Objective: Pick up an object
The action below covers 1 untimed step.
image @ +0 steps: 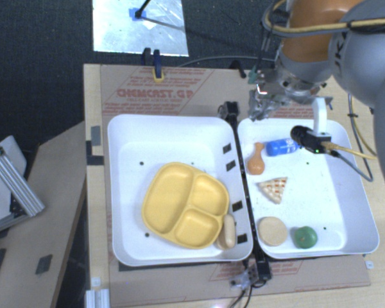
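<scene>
Five small objects, among them a blue bottle (pixel 282 147) at twelve o'clock, lie unpicked in the right bin (pixel 353 204), while the gripper (pixel 264 105) hovers above its rim, finger state impossible to tell.

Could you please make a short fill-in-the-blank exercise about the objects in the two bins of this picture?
1. The yellow divided plate lies in the ____ bin.
2. The green ball lies in the right bin, beside the round ____ cookie.
3. The pizza slice lies between the cookie and the ____ bottle.
4. The plate has ____ compartments.

Missing words: left; tan; blue; three
</scene>
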{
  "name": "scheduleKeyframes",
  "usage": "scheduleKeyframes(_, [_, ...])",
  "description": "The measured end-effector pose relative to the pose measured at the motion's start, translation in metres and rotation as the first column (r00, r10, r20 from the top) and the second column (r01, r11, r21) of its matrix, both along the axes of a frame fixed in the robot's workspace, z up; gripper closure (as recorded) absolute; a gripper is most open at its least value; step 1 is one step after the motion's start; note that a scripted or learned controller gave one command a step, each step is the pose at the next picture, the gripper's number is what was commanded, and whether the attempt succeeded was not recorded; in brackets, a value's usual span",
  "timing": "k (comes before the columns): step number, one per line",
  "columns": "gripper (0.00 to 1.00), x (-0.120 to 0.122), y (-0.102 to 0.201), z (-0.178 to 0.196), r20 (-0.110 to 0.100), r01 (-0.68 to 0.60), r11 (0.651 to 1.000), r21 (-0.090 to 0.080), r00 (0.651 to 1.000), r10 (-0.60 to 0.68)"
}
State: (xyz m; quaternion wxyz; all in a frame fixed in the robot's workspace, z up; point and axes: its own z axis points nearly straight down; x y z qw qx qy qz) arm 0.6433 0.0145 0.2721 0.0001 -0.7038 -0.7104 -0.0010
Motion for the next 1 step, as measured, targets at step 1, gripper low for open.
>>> scheduleKeyframes(1, [1.0,0.002,0.0539,-0.0208,-0.001,0.0,1.0,0.0,1.0,0.0])
